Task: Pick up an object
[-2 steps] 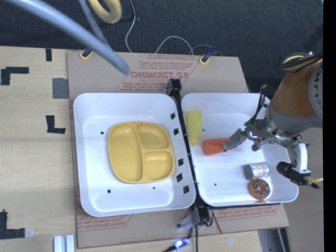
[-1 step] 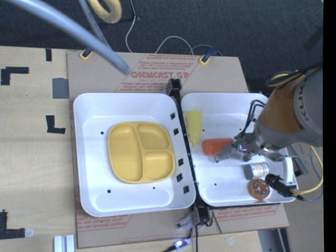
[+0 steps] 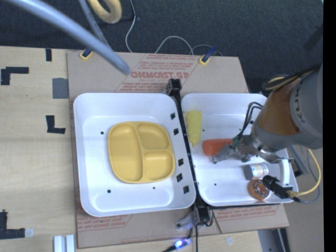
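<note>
Gripper (image 3: pixel 220 154) (fingertips blurred) beside carrot (image 3: pixel 215 146).

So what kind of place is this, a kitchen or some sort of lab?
Most likely a robotics lab bench, not a kitchen: two white bins sit on a cardboard sheet, loose cables run around them, and a grey arm reaches in over an orange object.

Two shallow white bins sit side by side on the desk (image 3: pixel 31 140). The left white bin (image 3: pixel 86 114) holds a yellow divided plastic plate (image 3: pixel 140 152). In the right white bin (image 3: pixel 220 193), the tool (image 3: pixel 223 154) touches an orange carrot-shaped object (image 3: pixel 214 146), beside a pale yellow corn-like piece (image 3: pixel 193 125).
</note>
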Controlling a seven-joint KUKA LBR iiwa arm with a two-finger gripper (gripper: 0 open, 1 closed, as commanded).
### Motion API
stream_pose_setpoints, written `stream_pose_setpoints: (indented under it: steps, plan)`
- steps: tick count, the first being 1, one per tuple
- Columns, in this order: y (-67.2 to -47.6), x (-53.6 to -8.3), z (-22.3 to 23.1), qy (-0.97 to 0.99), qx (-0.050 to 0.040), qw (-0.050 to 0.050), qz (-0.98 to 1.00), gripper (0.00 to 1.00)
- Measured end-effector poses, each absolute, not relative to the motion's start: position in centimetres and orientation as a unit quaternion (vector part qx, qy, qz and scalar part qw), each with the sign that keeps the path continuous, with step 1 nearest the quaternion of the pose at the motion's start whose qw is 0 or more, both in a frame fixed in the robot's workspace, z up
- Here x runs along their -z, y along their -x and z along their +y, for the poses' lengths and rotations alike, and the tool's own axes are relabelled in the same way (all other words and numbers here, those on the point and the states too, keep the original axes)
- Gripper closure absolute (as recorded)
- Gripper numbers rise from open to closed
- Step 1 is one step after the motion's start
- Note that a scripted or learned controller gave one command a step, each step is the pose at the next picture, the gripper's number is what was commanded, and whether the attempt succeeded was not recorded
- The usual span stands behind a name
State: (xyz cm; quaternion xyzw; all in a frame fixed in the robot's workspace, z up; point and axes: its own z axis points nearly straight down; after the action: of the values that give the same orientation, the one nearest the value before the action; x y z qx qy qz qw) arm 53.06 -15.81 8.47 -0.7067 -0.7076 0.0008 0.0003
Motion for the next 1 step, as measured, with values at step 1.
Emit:
stream_pose_setpoints:
  steps: [1]
  plan:
    - [-53.11,-9.53,-15.85,0.707,-0.0006,-0.001,-0.708,1.0]
